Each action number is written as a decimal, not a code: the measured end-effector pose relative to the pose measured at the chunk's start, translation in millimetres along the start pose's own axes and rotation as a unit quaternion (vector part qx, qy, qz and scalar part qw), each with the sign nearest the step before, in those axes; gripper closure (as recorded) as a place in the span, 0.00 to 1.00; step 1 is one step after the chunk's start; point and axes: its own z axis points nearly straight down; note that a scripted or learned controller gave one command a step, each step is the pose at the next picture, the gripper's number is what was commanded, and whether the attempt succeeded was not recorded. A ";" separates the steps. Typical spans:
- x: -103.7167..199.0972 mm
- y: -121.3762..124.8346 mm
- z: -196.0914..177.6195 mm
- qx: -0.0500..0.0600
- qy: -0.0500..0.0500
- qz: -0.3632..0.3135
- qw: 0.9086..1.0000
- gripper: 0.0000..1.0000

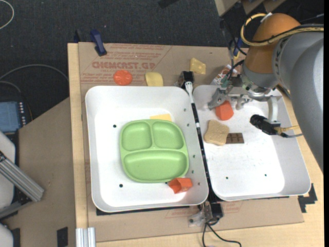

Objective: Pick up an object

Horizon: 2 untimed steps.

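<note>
Nearest the camera, a small orange block (180,184) lay in the left bin (103,138), touching the front edge of a green divided plate (153,151). A pale yellow slice (161,118) showed from behind the plate's far rim. In the right bin (257,169), a tan toast-like piece (216,133) sat just beside a brown chocolate bar (235,138). Farther back in that bin, a red-orange piece (224,111) rested on the bin floor, with the end effector (226,99) directly over it; whether the end effector was apart or together could not be told. On the bench (128,60) behind the bins lay an orange round thing (123,77) and two yellow pieces (153,79), well apart.
</note>
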 end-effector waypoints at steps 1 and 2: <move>10.0 -7.4 14.7 0.003 0.000 0.002 1.000 0.00; 9.5 -6.2 2.7 0.001 0.000 0.002 1.000 1.00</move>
